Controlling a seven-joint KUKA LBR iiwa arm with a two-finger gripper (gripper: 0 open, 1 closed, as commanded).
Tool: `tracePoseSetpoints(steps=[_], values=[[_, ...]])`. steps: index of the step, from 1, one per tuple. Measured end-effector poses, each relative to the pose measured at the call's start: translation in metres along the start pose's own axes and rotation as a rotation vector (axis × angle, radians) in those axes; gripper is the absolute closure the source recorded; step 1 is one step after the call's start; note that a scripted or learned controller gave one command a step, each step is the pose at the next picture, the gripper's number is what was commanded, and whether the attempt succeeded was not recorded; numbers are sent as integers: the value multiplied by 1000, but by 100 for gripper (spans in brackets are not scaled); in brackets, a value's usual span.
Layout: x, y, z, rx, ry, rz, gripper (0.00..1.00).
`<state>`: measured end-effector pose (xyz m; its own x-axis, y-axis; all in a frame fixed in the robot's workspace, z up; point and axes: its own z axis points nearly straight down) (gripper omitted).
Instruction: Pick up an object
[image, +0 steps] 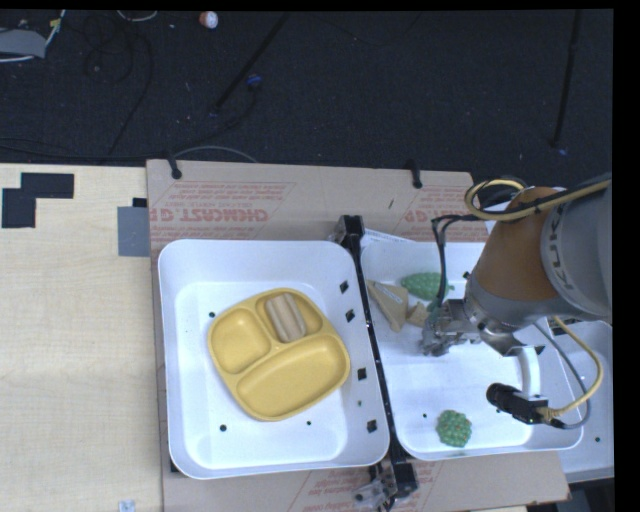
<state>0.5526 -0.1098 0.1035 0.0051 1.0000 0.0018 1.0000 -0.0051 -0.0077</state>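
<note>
Two white bins, left bin (190, 300) held one smooth yellow three-compartment tray (290, 385), right bin (480, 380) two knobbly green lumps (454, 428) (425, 286), one beige wedge (392, 303) — the gripper (437, 338) state was unreadable.

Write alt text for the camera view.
The hand is down in the right bin beside a beige wedge and a green lump; a green ball lies nearer the front. The left bin holds a yellow tray with a tan piece.

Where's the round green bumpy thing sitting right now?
In the camera view the round green thing lies in the right bin, near its bottom wall, below the gripper and apart from it.
</note>
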Motion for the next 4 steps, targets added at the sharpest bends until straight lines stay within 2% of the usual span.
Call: tracePoseSetpoints(steps=[1, 2, 3, 4], values=[[1, 4, -61, -7, -2, -6, 100], [-1, -5, -108, -8, -2, -6, 100], [-1, -5, -120, -7, -1, -6, 100], [50, 18, -114, -6, -1, -7, 100]])
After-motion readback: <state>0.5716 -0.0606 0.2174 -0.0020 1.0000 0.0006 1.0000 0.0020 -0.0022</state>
